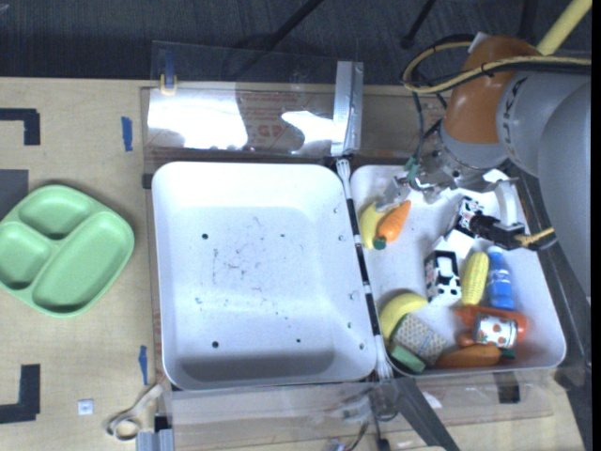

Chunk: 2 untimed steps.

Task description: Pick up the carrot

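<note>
Pale wooden bench [84,130] carries two shallow white bins side by side, with a green sectioned plate [62,248] of smooth plastic lying well apart on the far left. The left bin [254,266] has a bare, scuffed floor with rounded corners. The right bin [549,341] holds a crowd of toys. The carrot [392,223] lies tilted in its upper left corner, orange and tapered with a green tip at its lower end, resting against a yellow banana-shaped piece [370,219]. The gripper [424,178] hangs just above and to the right of the carrot, close to its thick end; whether it is wide or narrow cannot be told, and nothing shows between it. Lower in the bin sit a ribbed yellow corn cob [475,278], a blue bottle [500,285] and a round lemon [401,310].
</note>
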### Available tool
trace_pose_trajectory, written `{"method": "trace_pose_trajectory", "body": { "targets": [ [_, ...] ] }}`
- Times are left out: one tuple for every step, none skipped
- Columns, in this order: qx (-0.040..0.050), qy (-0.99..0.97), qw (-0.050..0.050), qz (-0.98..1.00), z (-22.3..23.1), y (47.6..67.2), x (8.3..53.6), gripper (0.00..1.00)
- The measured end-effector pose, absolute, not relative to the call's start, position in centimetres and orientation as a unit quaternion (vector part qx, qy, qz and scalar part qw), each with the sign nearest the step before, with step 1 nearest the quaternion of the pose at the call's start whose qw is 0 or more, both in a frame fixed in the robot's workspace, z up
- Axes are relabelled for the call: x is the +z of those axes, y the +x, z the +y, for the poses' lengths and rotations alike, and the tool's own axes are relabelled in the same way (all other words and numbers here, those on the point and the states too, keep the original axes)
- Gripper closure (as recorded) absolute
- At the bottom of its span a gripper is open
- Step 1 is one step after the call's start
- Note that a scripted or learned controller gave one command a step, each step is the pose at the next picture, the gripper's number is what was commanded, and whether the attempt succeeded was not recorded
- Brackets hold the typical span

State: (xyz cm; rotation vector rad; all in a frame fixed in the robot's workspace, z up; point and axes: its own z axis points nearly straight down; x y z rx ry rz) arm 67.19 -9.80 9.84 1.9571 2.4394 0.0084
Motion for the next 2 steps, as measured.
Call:
{"method": "trace_pose_trajectory", "body": {
  "targets": [
    [-0.0034, 0.549, -0.003, 0.836, -10.8, 66.5, 8.5, 0.00],
    [0.0007, 0.540, 0.001, 0.842, -10.3, 61.9, 8.6, 0.00]
  ]
}}
